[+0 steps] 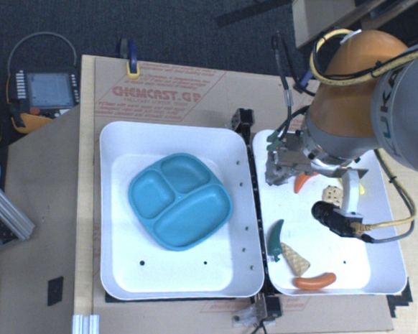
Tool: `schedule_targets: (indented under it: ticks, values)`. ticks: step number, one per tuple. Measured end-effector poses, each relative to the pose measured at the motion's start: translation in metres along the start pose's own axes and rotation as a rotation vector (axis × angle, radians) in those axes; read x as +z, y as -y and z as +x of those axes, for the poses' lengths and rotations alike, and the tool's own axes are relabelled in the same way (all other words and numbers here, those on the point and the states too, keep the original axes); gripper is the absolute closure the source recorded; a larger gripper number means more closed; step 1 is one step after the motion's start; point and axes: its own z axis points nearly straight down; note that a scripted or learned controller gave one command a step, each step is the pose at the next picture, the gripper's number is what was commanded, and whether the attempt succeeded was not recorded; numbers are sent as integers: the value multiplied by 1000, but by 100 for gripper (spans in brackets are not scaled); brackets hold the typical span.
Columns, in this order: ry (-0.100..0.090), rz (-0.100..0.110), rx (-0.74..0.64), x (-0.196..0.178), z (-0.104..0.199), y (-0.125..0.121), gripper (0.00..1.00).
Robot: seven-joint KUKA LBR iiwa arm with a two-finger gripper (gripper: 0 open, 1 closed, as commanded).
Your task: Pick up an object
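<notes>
My gripper (279,172) hangs low over the upper left part of the right bin (381,273), under the grey and orange wrist. A small orange-red piece (303,182) lies just to its right, close to the gripper body; I cannot tell whether they touch. A tan cracker (331,194) sits further right, partly behind a black cable fitting. Lower in the bin lie a dark green pod (274,238), a tan waffle cone (296,262) and an orange sausage (314,281). The arm hides the bin's upper right.
The left bin (115,263) holds a blue divided plate (180,200). A black clamp (242,120) sits at the top between the bins. A yellow bit (362,188) shows beside the arm. A cable (388,226) loops over the right bin.
</notes>
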Motion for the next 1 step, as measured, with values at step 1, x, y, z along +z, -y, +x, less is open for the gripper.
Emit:
schedule_targets:
  ticks: [1]
  values:
    - [0, 0, 0, 7, 50, -25, 100]
